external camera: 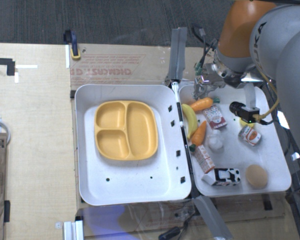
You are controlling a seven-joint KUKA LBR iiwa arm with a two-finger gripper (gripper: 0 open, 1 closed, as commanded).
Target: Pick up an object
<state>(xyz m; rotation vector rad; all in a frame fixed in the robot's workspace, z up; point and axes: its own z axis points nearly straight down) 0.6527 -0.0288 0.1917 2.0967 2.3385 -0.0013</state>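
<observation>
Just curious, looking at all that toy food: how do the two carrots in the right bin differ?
The upper carrot lies nearly level, just below the gripper; the lower carrot slants steeply. The upper one shows whole, while the lower one's bottom end tucks beside the small carton. The upper touches the banana's top end, the lower its lower end. Both are orange and tapered.

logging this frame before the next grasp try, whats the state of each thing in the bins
yellow plate: flat in left bin, nothing in its compartments
upper carrot: lying, beside the gripper
lower carrot: lying slantwise
banana: lying along right bin's left wall
cow-print carton: on its side
can: tipped over
brown ball: resting near front right corner
</observation>
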